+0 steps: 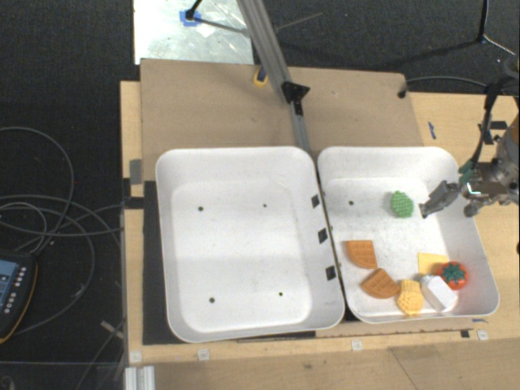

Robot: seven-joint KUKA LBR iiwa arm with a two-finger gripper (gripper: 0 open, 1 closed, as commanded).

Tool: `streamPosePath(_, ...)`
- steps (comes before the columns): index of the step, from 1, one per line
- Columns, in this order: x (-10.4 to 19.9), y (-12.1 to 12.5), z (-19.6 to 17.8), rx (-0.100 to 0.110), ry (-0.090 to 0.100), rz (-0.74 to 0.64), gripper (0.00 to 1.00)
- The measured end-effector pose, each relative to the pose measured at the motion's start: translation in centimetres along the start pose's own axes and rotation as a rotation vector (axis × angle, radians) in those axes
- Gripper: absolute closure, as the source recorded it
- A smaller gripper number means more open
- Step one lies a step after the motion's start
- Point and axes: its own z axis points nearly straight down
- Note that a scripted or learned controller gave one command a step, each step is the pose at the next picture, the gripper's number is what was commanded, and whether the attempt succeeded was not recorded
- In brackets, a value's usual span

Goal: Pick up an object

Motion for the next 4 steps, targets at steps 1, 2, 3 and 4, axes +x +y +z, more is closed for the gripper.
streamPosePath(1,0.0,0.1,-0.2,-0.004,-0.001,0.001,0.00)
streamPosePath(2,-0.2,0.7,4.2,0.001,0.000,0.003,0.00)
streamPosePath(3,-0.3,0.2,10.4,0.003,0.000,0.004,0.00)
streamPosePath(4,-0.1,0.8,16.5,0.002,0.001,0.003,0.00)
